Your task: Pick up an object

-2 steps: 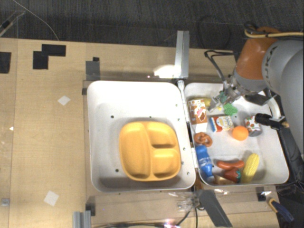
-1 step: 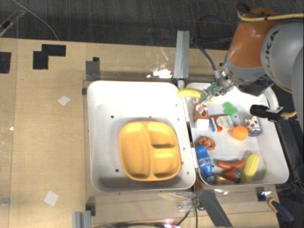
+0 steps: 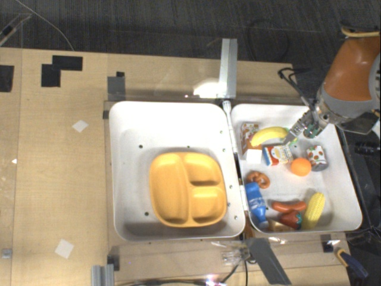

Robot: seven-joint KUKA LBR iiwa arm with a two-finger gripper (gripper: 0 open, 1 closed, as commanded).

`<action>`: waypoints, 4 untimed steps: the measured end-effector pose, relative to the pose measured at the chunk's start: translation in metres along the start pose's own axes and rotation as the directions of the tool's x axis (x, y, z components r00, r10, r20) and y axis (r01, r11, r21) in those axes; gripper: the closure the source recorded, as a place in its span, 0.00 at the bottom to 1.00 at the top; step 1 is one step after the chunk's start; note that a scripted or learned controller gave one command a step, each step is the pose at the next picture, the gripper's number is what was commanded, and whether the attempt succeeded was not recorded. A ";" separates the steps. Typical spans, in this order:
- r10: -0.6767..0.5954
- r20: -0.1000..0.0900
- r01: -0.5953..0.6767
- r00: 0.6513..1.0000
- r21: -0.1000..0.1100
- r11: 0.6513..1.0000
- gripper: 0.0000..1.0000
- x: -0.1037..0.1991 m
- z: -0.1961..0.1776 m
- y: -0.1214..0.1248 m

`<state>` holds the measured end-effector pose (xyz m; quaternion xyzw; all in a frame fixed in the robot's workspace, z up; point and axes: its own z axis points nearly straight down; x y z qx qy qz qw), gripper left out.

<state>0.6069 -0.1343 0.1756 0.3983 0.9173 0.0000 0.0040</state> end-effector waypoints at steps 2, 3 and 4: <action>0.240 -0.003 -0.240 0.971 0.001 0.971 1.00 0.052 -0.041 -0.065; 0.209 0.000 -0.209 0.978 -0.002 0.978 1.00 0.074 -0.088 -0.092; -0.123 0.002 0.123 0.992 -0.002 0.992 1.00 0.035 -0.146 -0.080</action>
